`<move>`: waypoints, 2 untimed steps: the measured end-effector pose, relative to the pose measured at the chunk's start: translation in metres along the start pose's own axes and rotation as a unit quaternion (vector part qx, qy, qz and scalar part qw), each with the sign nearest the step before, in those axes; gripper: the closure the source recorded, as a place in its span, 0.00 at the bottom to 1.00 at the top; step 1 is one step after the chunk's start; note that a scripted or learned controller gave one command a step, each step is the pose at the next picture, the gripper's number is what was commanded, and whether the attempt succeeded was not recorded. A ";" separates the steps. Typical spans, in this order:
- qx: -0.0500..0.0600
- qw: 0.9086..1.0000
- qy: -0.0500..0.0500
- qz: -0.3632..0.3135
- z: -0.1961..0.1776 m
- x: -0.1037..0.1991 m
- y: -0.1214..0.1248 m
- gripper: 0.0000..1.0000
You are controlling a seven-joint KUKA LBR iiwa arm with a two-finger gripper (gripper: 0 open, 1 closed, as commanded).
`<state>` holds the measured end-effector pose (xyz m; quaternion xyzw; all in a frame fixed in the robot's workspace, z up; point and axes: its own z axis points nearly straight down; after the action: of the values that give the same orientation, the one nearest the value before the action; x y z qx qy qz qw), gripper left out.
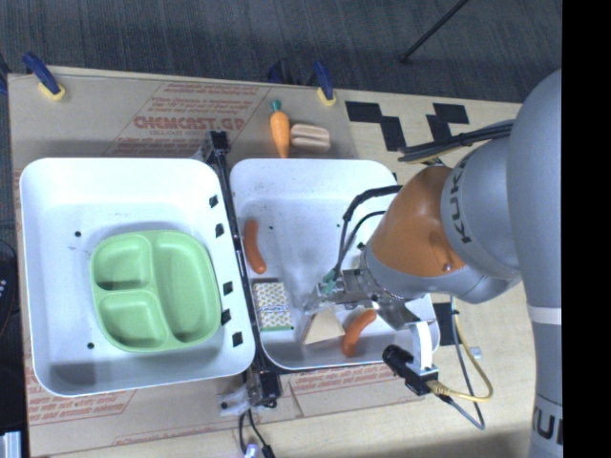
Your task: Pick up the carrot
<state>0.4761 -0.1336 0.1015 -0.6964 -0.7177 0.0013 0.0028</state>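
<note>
Carrot (pixel 279 132) orange, green top; divided plate (pixel 153 289) pale green; bins (pixel 57 189) white; arm (pixel 516 227) grey, orange band.

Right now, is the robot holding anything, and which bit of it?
I cannot tell. The gripper sits low in the right bin beside an orange sausage-shaped piece; the carrot lies outside on the bench.

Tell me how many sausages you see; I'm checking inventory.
2: one sausage by the right bin's left wall, another near its front, beside the arm. More may be hidden beneath the arm.
</note>
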 end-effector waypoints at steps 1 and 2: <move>-0.001 0.995 -0.001 0.097 -0.004 -0.020 -0.001 1.00; -0.002 1.000 -0.001 0.001 -0.043 -0.018 -0.001 1.00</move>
<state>0.4764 -0.1522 0.1446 -0.6975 -0.7166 0.0003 0.0008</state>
